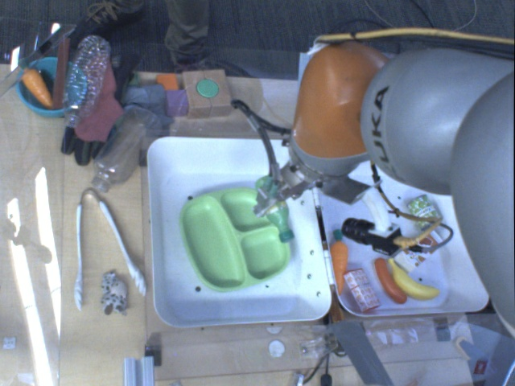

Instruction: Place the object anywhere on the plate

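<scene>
A light green divided plate [225,240] lies in the left white bin [165,215]. My gripper [272,195] hangs over the plate's right edge, above its upper right compartment. Its fingers are shut on a small translucent green bottle [278,214], which hangs tilted with its teal cap [286,234] pointing down, just over the plate's right rim. The grey arm with its orange band [334,111] reaches in from the right and hides the upper part of the right bin.
The right bin [467,296] holds a carrot [339,260], a banana [414,284], a red sausage [390,280], a pink packet [362,289] and a green-white packet [422,207]. Left of the bins lie white tongs [105,240], a clear bottle [121,147] and a spotted toy [115,292]. Wooden blocks [205,91] stand behind.
</scene>
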